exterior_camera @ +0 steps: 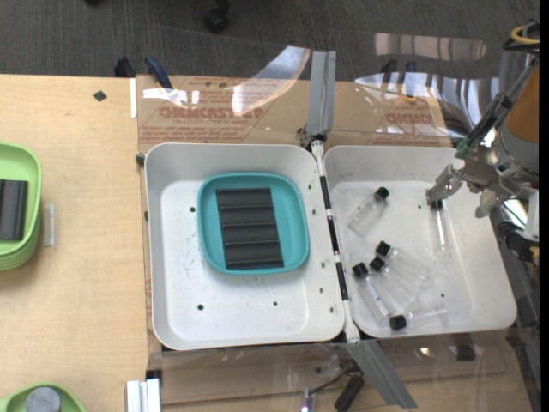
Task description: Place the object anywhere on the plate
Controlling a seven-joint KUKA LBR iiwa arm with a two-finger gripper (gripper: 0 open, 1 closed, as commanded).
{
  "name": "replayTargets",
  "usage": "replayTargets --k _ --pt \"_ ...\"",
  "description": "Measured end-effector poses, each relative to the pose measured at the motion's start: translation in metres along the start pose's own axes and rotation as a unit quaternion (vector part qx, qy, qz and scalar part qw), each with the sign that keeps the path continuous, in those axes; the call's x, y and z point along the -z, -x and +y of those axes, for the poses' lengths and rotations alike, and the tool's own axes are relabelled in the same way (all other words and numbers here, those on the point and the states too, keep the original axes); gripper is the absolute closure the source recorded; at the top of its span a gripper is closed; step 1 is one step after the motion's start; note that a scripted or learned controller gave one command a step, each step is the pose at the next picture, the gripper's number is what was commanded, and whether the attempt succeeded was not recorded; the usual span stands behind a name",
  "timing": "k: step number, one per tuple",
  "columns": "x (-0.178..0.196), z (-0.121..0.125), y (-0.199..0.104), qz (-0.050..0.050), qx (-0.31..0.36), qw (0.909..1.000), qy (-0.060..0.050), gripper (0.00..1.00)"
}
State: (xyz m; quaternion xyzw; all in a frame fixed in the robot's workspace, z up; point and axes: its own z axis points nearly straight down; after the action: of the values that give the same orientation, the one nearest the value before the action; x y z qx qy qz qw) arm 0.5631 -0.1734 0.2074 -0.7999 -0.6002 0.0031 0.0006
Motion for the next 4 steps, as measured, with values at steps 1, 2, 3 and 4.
replayTargets --k 1,2,3,4 --pt "0.086 -0.008 0.039 0.001 -0.046 0.999 0.001 0.0" --pt "0.19 0.016 0.033 0.001 -0.069 0.9976 0.001 0.0" --pt "0.233 0.077 0.019 0.001 -0.112 0.9937 0.0 0.0" --pt "0.233 0.1 0.004 0.001 -0.178 0.9841 0.0 0.0"
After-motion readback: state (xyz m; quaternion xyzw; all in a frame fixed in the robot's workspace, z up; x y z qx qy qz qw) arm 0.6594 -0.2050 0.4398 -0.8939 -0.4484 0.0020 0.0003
